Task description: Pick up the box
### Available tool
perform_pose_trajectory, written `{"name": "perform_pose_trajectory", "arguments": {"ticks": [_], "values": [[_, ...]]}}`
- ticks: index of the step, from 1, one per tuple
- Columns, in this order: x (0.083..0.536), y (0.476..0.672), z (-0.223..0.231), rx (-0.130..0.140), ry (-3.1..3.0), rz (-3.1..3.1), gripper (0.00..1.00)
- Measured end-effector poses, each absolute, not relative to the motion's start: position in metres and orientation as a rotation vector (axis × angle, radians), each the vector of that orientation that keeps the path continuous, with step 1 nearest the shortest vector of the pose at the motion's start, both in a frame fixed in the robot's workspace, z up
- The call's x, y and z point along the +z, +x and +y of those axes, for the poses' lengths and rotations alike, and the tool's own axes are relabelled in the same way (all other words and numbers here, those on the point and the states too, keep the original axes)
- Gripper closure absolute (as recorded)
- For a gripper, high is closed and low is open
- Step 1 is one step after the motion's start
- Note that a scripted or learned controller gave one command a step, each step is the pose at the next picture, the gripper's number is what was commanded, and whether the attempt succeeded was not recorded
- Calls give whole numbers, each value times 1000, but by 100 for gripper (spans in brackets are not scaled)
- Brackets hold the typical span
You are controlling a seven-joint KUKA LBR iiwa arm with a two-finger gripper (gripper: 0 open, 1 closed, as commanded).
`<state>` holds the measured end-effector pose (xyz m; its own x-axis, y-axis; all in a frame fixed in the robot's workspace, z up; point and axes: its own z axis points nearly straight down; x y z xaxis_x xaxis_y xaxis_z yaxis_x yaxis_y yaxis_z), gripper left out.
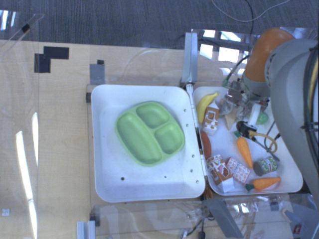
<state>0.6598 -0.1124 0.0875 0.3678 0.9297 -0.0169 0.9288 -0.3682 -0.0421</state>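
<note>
The right bin holds several small boxes. A white and brown carton stands near the bin's left wall, just below a banana. A brown patterned box and a red patterned box lie side by side near the front. My gripper hangs over the back of the right bin, to the right of the banana and the upper carton. Nothing is visibly held in it.
The left bin carries a green divided plate. In the right bin also lie two carrots, a reddish sausage, a small can and a green item. Black and yellow cables trail below the wrist.
</note>
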Motion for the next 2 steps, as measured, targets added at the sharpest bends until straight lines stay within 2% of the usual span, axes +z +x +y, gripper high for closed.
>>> {"name": "perform_pose_trajectory", "arguments": {"ticks": [1, 2], "values": [[179, 669, -113, 0, -2597, -1767, 100], [178, 669, -112, 1, -2596, -1768, 0]]}}
